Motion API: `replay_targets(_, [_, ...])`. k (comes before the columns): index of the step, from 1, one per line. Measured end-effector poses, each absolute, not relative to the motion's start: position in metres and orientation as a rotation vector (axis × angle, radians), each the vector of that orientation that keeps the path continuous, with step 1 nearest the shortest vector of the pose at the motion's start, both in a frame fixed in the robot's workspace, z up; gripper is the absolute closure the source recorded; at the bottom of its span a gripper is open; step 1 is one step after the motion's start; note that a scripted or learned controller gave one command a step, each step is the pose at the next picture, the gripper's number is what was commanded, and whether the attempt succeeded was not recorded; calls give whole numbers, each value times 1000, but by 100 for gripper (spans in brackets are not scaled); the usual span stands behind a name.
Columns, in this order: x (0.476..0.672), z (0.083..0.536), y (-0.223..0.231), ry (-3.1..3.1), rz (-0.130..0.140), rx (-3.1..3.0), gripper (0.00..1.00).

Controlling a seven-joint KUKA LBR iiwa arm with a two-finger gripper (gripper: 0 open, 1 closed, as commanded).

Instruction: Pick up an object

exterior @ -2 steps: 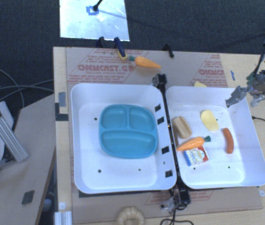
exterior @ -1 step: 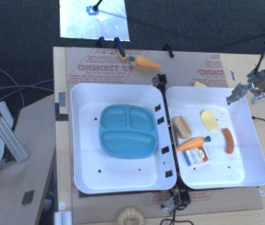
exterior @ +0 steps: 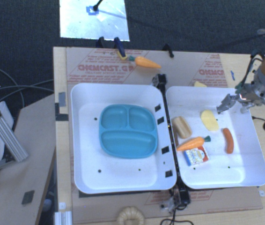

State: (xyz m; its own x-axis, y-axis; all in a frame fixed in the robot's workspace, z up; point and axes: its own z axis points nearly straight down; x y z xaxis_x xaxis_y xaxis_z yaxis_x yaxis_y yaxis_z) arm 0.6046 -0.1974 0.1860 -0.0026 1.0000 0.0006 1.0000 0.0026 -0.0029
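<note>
The right bin (exterior: 245, 172) holds a yellow potato-like piece (exterior: 209, 120), a bread roll (exterior: 181, 126), a toy carrot (exterior: 193, 143), a red sausage (exterior: 228, 140) and a small printed carton (exterior: 196, 156). My gripper (exterior: 234, 105) hovers over the bin's back right part, up and to the right of the yellow piece. Its fingers are spread open and hold nothing. The grey arm comes in from the right edge.
The left bin (exterior: 88, 102) holds a blue divided plate (exterior: 128, 130). A second toy carrot (exterior: 144, 62) lies on the board behind the bins. A small yellow item (exterior: 199, 84) sits at the right bin's back rim. A beige ring (exterior: 131, 215) lies at the front.
</note>
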Motion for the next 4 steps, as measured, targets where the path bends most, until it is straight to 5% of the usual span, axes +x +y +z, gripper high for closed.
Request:
replay_targets(2, [610, 83, -202, -2223, 1, -2219, 0])
replay_targets(3, [612, 96, -203, -2227, -5, -2224, 100])
replay_targets(4, [615, 162, -200, -2232, -7, -2222, 100])
